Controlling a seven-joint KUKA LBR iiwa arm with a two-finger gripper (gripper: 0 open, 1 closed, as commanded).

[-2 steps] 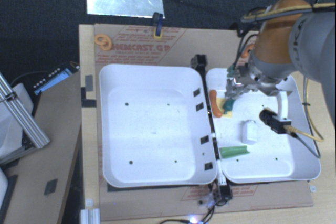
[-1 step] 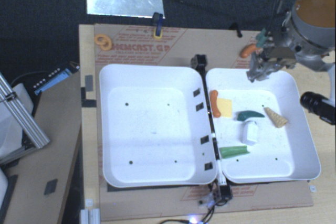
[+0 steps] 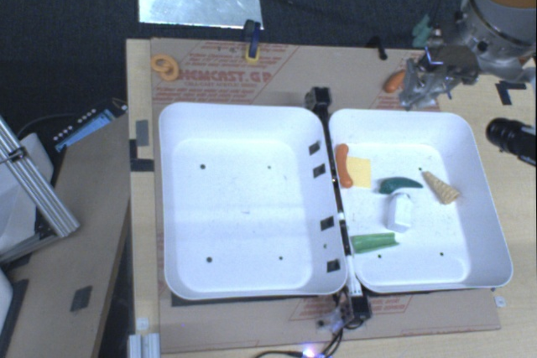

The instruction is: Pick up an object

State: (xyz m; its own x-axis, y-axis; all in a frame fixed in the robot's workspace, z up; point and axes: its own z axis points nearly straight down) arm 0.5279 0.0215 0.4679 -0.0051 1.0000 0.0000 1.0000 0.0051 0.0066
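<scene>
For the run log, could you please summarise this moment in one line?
end effector: above right bin's far rim | holding: nothing visible | items: six in right bin

1. Gripper [image 3: 417, 90] hanging above the far rim of the right bin [image 3: 482, 180], beyond its back edge; small orange piece [image 3: 394, 81] just left of it, whether between the fingers unclear.
2. Below the gripper, inside that bin: dark green curved piece [image 3: 399, 184], white block [image 3: 399, 211] just under that, tan cone [image 3: 441, 187] to the lower right.
3. Lower left of the gripper: orange carrot-like piece [image 3: 342, 165] touching a yellow square [image 3: 359, 172]; farther down, green bean-like piece [image 3: 372, 241].
4. Well to the left: left bin [image 3: 180, 180], bare white floor.
</scene>
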